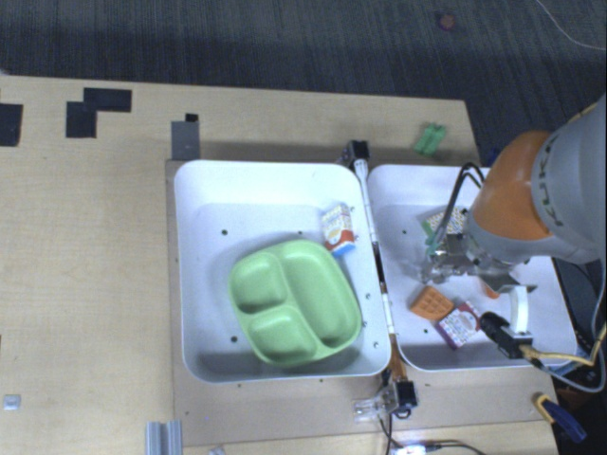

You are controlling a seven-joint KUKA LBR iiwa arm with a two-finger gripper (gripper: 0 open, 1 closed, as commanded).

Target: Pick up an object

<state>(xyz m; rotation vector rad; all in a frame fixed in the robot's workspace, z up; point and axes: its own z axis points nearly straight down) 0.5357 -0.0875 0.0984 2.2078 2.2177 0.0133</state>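
While the jaws (438, 269) are lowered into the right bin (398, 207), their opening cannot be told, and the orange waffle piece (431, 302) lying just below them is judged light, stiff and best taken across its narrow edges.

the arm (560, 192) is a thick grey cylinder with a glossy orange band, thin black cables trailing near its wrist.
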